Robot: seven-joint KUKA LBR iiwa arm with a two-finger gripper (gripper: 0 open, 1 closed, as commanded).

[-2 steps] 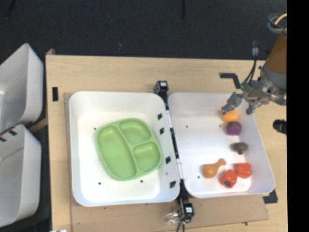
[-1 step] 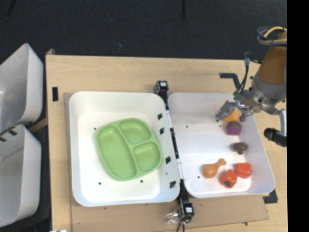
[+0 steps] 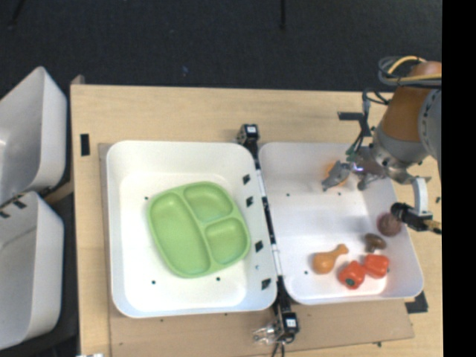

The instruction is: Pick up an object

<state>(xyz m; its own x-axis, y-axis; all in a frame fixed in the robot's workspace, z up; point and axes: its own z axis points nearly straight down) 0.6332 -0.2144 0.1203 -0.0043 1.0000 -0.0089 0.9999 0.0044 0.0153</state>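
My gripper (image 3: pixel 349 181) hangs over the back part of the right bin (image 3: pixel 305 199), open, with nothing visible between its fingers. A small orange piece (image 3: pixel 330 169) lies just behind its left finger (image 3: pixel 334 180); whether they touch I cannot tell. Toward the bin's front right lie a brown round item (image 3: pixel 389 224), a smaller brown item (image 3: pixel 374 241), an orange gourd-shaped piece (image 3: pixel 328 259) and two red pepper-like pieces (image 3: pixel 352 274) (image 3: pixel 377 265). All of these lie apart from the gripper.
The left bin (image 3: pixel 126 177) holds a green divided plate (image 3: pixel 198 227). A black clip row (image 3: pixel 260 214) marks the wall between the bins. The arm (image 3: pixel 405 121) stands over the right bin's back right corner. White containers (image 3: pixel 30 132) stand off the bench at left.
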